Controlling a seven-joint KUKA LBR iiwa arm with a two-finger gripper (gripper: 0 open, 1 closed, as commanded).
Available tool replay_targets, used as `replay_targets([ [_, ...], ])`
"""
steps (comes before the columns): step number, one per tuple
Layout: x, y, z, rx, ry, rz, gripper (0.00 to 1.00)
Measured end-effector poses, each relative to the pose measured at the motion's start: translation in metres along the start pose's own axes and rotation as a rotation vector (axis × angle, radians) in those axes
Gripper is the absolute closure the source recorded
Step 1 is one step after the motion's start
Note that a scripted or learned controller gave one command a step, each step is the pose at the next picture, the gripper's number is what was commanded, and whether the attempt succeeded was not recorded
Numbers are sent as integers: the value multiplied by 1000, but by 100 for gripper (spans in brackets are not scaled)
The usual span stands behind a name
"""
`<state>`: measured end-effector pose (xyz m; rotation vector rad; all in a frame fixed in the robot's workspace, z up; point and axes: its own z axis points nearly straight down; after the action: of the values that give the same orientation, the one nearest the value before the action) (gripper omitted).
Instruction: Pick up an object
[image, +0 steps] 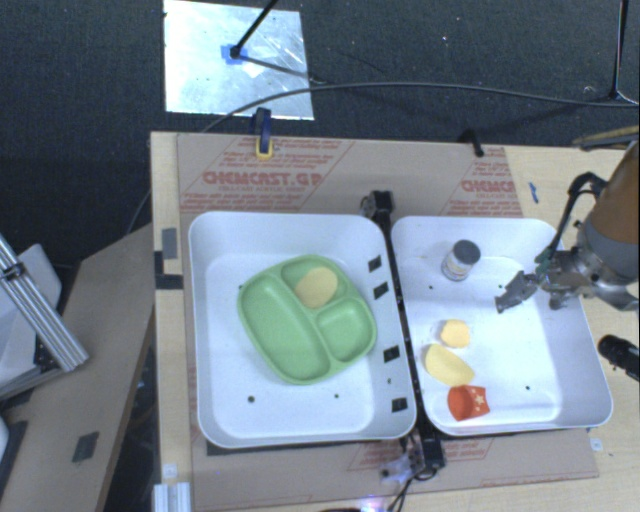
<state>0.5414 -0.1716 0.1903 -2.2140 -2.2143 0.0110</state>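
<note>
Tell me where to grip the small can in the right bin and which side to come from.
Take the small can across its round side wall, coming down from above. It appears to stand upright with its lid facing up and bare bin floor all around it, so fingers should fit on either side. The pincer sits just to its right, a short way off.

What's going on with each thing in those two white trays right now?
Green divided plastic plate: flat in left bin, holds a yellow piece.
Pale yellow food piece: in the plate's top compartment.
Small metal can: upright, right bin.
Red toy: lying untouched.
Gripper: above right bin, holding nothing.
</note>
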Motion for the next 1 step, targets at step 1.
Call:
replay_targets([
  [1, 1, 3, -8, -13, -3, -4, 0],
])
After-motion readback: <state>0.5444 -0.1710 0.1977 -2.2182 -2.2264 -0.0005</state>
